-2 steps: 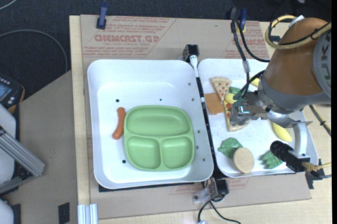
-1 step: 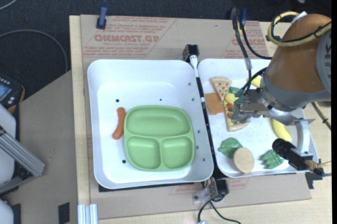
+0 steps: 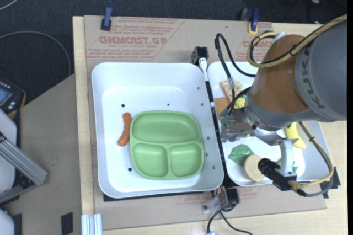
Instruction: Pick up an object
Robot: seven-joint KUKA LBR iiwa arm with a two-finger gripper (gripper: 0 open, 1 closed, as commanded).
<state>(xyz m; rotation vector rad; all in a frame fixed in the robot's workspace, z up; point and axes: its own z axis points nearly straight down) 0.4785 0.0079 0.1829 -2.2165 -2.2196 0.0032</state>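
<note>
Whether the gripper (image 3: 234, 124) is spread or closed I cannot tell from up here; the wrist and a tangle of cables cover its tip. It sits low over the left side of the right bin (image 3: 314, 170), right of centre in the frame, just beside the wall shared with the other bin. I see nothing I could call held.

At the left of the frame, the left bin (image 3: 105, 118) carries an orange sausage-shaped piece (image 3: 124, 129) lying roughly upright in the picture, close to the left edge of a green divided plate (image 3: 165, 144). The plate rests flat in the lower middle of that bin, with one long compartment on top and two smaller ones below.

Further right, in the right bin, some tan and brown pieces (image 3: 228, 90) lie above the gripper, near the bin's upper left. Below the gripper a green crumpled object (image 3: 239, 154) touches a tan round disc (image 3: 253, 169) at the bin's lower left. A yellow object (image 3: 296, 136) shows further right, partly under the arm.

The arm (image 3: 325, 74) comes in from the right edge, and its orange band (image 3: 278, 76) hangs above the upper half of the right bin, hiding much of it.

Both bins stand on a brown board (image 3: 138, 38) with red lettering.
</note>
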